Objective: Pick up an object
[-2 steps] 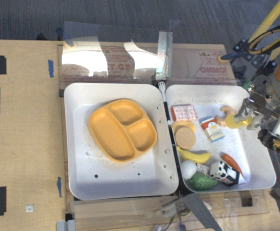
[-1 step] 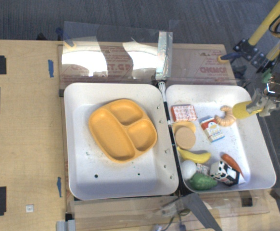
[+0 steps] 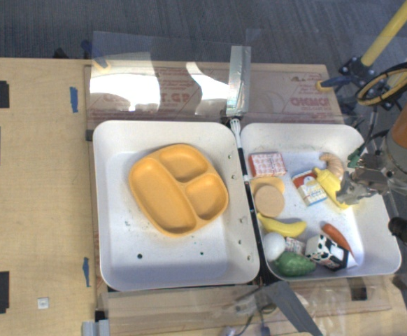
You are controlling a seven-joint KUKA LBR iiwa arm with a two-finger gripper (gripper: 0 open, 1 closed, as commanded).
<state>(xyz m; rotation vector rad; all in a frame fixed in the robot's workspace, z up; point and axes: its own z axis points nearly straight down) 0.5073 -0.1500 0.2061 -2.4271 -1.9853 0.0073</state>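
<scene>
Nearest the table's front edge, the right bin [image 3: 392, 254] holds a green vegetable [image 3: 294, 263], a carrot [image 3: 335, 234] and a banana [image 3: 282, 225]. Farther back, our hand [image 3: 354, 184] touches the yellow toy [image 3: 331, 185]; whether it grips we cannot tell. We judge nothing lifted yet.

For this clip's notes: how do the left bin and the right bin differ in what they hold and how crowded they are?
The left bin holds a single large yellow divided plate, with bare floor around it; the right bin is crowded with many small items, among them a banana, a carrot and a white egg. The arm's hand sits over the right bin's far right side, not the left bin. Both are shallow, white and about alike in size.
</scene>
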